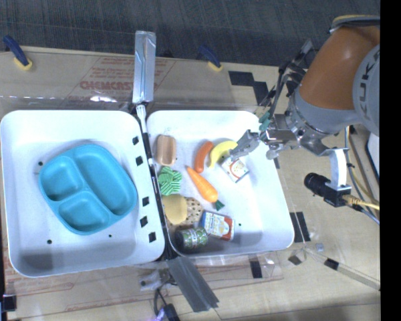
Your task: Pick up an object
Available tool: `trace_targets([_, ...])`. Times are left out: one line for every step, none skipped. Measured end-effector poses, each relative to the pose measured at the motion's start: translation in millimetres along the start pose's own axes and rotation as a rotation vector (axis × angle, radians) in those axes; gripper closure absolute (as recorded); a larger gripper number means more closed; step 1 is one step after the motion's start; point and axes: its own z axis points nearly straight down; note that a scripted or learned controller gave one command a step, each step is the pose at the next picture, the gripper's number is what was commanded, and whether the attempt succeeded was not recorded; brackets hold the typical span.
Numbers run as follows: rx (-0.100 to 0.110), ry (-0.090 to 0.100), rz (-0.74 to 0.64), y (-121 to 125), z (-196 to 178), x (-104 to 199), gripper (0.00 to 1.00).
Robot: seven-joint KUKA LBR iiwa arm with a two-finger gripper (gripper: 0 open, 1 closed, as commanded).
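Gripper [244, 146] low over the right bin [271, 209], upper right part; cannot tell how it is set. A small white carton [237, 170] lies just below its tip, a banana [220, 151] just to the left, touching a red sausage [202, 155]. Further left a bread roll [165, 150]; below, a carrot [204, 186], green leaf [170, 181], cookie [176, 209], juice box [218, 225], dark can [192, 238]. Left bin [20, 179] holds a blue divided plate [87, 187].
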Motion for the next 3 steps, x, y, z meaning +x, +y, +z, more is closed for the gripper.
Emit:
trace_targets([0.010,0.003,-0.122,2,169,12,0.00])
trace_targets([-0.001,-0.001,-0.125,6,154,10,1.00])
trace_targets([0.000,0.000,-0.063,-21,181,-24,1.00])
